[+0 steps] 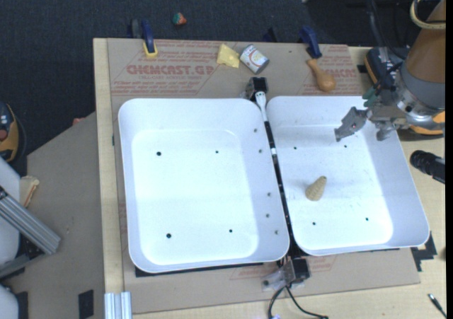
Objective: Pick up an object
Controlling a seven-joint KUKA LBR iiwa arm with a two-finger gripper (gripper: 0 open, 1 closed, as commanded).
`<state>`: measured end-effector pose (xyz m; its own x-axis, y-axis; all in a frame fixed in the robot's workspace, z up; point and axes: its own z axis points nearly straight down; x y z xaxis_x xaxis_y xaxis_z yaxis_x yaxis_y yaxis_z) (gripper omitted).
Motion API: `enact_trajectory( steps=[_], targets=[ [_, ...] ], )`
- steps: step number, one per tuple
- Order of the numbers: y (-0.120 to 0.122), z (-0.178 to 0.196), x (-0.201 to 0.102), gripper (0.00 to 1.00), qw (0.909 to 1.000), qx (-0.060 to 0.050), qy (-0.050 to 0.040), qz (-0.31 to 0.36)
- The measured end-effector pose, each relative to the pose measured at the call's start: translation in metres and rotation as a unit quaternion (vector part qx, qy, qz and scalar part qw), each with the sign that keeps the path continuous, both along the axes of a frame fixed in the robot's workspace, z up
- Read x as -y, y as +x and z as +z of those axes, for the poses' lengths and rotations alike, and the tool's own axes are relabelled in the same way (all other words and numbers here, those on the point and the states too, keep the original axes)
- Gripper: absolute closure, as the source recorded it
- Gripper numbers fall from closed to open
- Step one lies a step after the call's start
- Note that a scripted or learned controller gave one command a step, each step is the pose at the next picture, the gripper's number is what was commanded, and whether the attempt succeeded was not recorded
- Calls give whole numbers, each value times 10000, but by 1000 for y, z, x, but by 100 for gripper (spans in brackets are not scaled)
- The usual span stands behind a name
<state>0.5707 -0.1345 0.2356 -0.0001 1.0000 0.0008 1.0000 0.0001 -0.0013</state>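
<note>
Gripper [365, 125] is over the right bin [386, 234], near its far right corner, just inside the far rim. Fingers are apart, nothing between them. One finger [348, 126] points toward the bin's middle, the other sits close to the right rim. Grey arm with orange band [429, 56] comes in past the bin's right edge.

Task object: small tan cone [316, 187], lying on its side on the right bin's floor, roughly mid-bin, a bit toward the near and left side. Narrow end points up-right toward the far rim, blunt end toward the near-left. Well apart from the gripper and clear of all four walls; bare floor all around it.

Left bin [141, 240] touches the right bin along the centre seam.

On the cardboard [106, 169] beyond the far rims: yellow piece [228, 56], small white box [254, 59], brown wooden pear-shaped thing [321, 76], blue clamps [148, 37].
</note>
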Motion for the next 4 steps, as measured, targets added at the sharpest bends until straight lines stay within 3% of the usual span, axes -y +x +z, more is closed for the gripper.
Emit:
enact_trajectory(
  steps=[1,2,3,4],
  targets=[
    [-33,-138,-38,0,10000,-77,23,6],
    [-28,-119,-35,100,10000,21,-7,-8],
    [-94,-67,-32,100,10000,-7,3,-14],
    [-91,34,65,100,10000,71,-55,-41]
  ],
)
